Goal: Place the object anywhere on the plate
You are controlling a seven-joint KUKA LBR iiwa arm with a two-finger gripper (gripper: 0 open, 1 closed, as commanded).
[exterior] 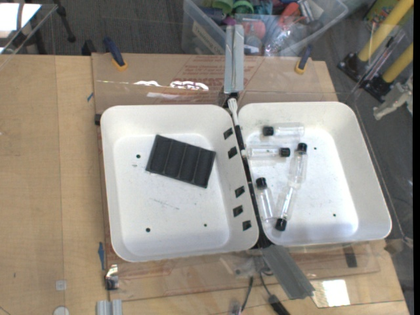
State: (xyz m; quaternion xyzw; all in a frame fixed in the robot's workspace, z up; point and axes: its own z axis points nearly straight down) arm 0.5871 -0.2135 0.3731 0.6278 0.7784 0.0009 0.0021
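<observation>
A black ribbed rectangular plate (181,161) lies flat in the left white bin (125,235), toward its upper middle and turned slightly clockwise. In the right white bin (354,176) lie several clear plastic tubes with black caps. One tube (283,130) rests near the bin's top. Another tube (264,153) lies just below it, by the seam between the bins. Two tubes (287,202) cross in a V low in the bin's left half, with a further tube (299,166) above them.
A row of black clips (237,190) runs along the seam between the bins. A metal bar (233,58) stands behind the seam. A clear box of colourful toys (262,8) sits at the back. Orange clamps (117,59) hold the cardboard.
</observation>
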